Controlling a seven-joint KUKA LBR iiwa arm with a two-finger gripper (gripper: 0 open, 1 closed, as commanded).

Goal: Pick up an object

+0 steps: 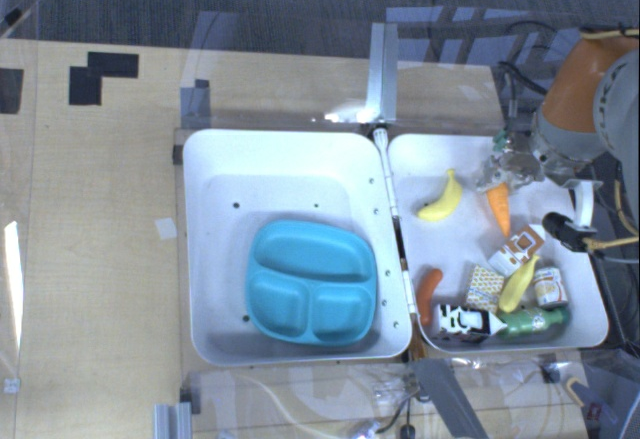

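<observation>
Two white bins side by side on a wooden bench.

Left bin (210,227): one blue divided plate (310,279), lying flat toward the near half.

Right bin (440,152): several small items.
- Carrot (498,208), orange, upper right of the bin. Long axis runs nearly up and down in the view; the wide end lies at the top under the gripper, the tip points toward the near edge.
- Banana (443,199), yellow, left of the carrot and apart from it; curved, one end up, the other down-left.
- Sausage (428,293), red-orange, near the left wall, long axis roughly upright in the view.
- Second yellow banana (517,285), slanted, lying over small printed boxes (517,249).
- Green bottle (532,322) lying on its side along the near wall, beside a black-and-white item (462,321).

Arm (590,87): grey with an orange band, entering from the right, bent down over the bin's far right corner. Gripper (508,167) sits just at the carrot's wide end. Whether it is clenched or released cannot be told; metal parts blur together there.
</observation>
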